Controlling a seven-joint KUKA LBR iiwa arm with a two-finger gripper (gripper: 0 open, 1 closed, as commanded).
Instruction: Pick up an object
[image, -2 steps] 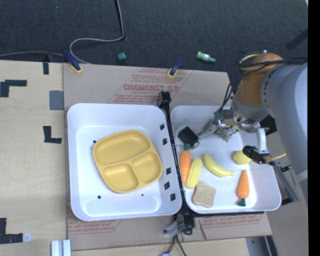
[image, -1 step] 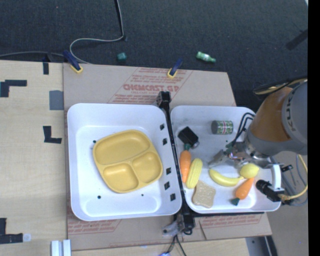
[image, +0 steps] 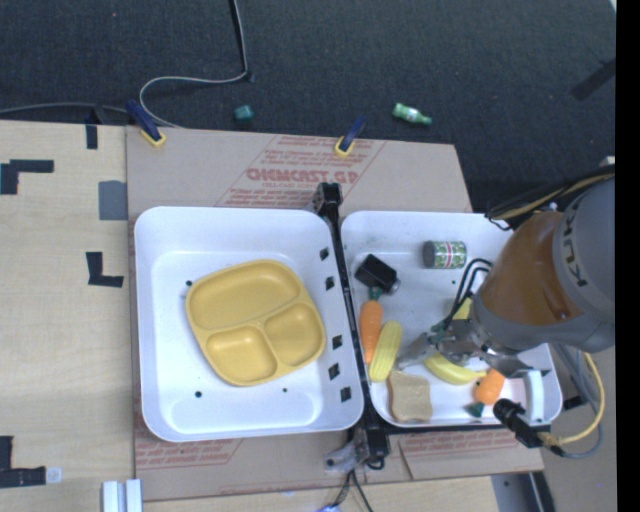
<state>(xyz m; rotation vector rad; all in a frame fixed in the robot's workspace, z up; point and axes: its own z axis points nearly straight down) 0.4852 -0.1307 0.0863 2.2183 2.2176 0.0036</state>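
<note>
My gripper (image: 436, 343) is low in the right bin (image: 410, 232), reaching in from the right under the orange band of the arm (image: 525, 275). It hangs just above a yellow banana (image: 450, 371), which lies partly under it. Left of it lie an ear of yellow corn (image: 385, 351) and an orange carrot (image: 370, 325), side by side. A slice of bread (image: 409, 397) sits at the bin's front. A small orange object (image: 488, 387) rests to the right of the banana. I see nothing held in the gripper.
A small can (image: 444, 254) lies at the back of the right bin and a black block (image: 376, 273) sits near the divider. The left bin (image: 160, 300) holds a yellow divided plate (image: 255, 320). Cables run along the right side.
</note>
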